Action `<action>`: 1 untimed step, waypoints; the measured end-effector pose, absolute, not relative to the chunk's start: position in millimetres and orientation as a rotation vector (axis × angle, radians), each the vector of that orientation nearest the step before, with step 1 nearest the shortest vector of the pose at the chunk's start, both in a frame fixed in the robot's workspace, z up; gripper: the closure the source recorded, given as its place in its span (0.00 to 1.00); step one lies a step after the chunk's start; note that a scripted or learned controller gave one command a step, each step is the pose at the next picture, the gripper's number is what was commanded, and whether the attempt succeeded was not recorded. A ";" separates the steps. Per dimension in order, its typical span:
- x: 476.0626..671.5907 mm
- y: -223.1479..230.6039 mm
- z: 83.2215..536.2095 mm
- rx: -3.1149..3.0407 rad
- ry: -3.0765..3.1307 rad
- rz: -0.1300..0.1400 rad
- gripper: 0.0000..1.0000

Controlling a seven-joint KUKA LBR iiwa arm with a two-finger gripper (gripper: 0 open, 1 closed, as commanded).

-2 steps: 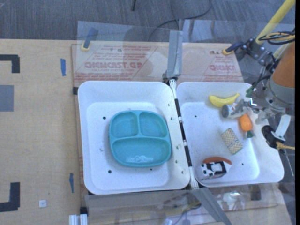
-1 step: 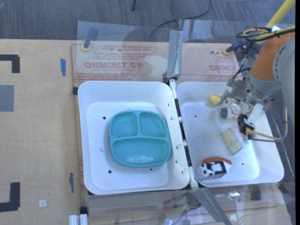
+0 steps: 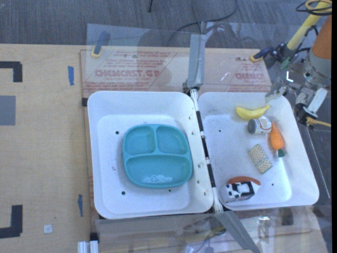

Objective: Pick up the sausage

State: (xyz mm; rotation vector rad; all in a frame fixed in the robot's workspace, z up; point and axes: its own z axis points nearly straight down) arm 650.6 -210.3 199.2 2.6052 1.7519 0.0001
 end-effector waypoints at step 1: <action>558.8 -194.5 133.0 2.624 1.731 -0.001 0.00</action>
